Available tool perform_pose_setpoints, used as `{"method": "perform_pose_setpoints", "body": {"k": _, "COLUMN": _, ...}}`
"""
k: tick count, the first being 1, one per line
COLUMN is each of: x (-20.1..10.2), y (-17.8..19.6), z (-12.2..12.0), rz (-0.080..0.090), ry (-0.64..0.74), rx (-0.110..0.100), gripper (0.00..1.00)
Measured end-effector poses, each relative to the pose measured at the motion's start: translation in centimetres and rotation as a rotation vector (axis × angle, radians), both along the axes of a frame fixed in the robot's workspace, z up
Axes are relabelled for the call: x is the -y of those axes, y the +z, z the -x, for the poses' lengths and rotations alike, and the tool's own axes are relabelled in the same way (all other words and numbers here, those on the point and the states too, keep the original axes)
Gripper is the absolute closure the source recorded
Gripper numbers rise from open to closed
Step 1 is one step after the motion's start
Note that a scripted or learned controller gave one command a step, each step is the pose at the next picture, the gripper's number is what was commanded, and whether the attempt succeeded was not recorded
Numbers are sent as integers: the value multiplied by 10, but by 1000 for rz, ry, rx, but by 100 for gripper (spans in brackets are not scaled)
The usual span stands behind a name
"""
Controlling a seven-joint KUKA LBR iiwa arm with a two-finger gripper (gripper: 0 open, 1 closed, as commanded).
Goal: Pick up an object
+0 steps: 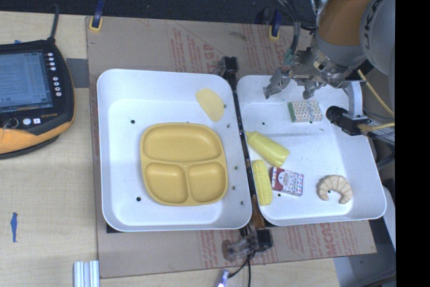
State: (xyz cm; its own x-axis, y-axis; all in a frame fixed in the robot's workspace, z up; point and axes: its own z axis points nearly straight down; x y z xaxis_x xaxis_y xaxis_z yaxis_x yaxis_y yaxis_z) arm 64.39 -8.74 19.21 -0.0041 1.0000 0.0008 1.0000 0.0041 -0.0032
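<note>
My gripper [294,85] hangs over the back of the right bin [363,208], its two fingers spread apart with nothing between them. Just right of and below the fingertips lies a small green-and-white patterned packet [306,111]. Nearer the front of that bin lie a yellow wedge-shaped block [267,148], a corn cob [261,182], a small red-and-white carton [287,181] and a croissant [335,188]. The grey arm with its orange band [349,3] comes in from the upper right.
The left bin [114,144] holds a yellow divided plate [183,162] and a pale yellow chip-like piece [210,104] leaning at its back wall. A teach pendant [30,94] lies on the bench at far left. Cables run beside the arm.
</note>
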Motion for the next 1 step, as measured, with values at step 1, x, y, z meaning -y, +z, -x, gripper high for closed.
{"method": "perform_pose_setpoints", "body": {"k": 1, "x": 1, "y": -1, "z": 87, "rz": 1, "ry": 0, "rx": -2, "gripper": 0}}
